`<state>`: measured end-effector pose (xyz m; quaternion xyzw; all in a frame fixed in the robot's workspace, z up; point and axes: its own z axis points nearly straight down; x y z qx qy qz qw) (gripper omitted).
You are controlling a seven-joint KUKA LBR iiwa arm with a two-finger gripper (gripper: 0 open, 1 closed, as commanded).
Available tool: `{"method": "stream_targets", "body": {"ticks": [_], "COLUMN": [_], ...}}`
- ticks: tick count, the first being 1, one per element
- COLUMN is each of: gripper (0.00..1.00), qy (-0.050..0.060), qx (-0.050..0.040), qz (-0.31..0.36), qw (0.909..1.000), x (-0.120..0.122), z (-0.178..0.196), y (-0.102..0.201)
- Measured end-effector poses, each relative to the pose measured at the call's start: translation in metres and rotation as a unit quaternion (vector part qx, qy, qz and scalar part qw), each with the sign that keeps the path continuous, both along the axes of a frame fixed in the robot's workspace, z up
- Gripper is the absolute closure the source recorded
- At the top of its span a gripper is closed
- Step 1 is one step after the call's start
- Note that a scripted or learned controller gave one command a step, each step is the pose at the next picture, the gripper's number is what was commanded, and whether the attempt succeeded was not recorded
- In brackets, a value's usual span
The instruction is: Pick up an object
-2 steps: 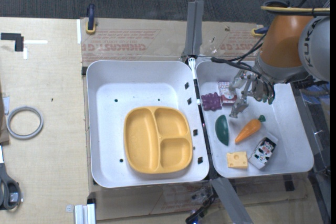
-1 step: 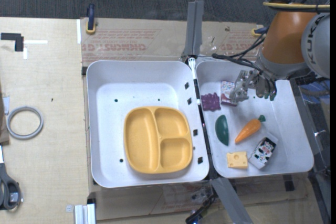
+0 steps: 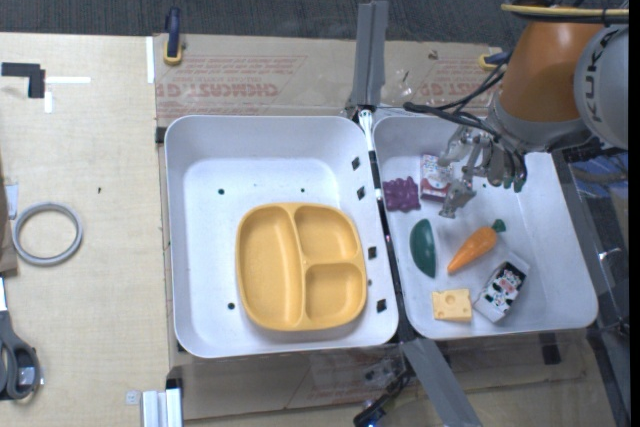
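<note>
Nearest the camera in the right bin (image 3: 560, 305): cheese wedge (image 3: 452, 305) and black-and-white carton (image 3: 501, 291), side by side. Behind them, carrot (image 3: 472, 249) beside a dark green pod-shaped piece (image 3: 424, 246). Purple grapes (image 3: 402, 194) lie by the left wall, a red-and-white packet (image 3: 435, 179) just beside them. Gripper (image 3: 462, 183) hangs above the packet's right edge; finger spread cannot be told. Left bin (image 3: 200, 245) holds a yellow divided plate (image 3: 300, 265).

Smooth glossy white plastic bins (image 3: 190, 245), matt yellow plastic divided plate (image 3: 300, 265), pale wood-grain bench (image 3: 90, 315), shiny green toy (image 3: 424, 246), matt orange carrot (image 3: 472, 249), metal gripper (image 3: 462, 185)
</note>
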<state>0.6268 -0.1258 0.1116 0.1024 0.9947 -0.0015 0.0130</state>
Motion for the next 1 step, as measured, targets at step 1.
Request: {"method": "stream_targets", "body": {"ticks": [1], "gripper": [0.0], "qy": [0.006], "qx": [0.0037], "qz": [-0.129], "qw": [0.9916], "x": [0.028], "z": [-0.0125], "y": [0.0208]}}
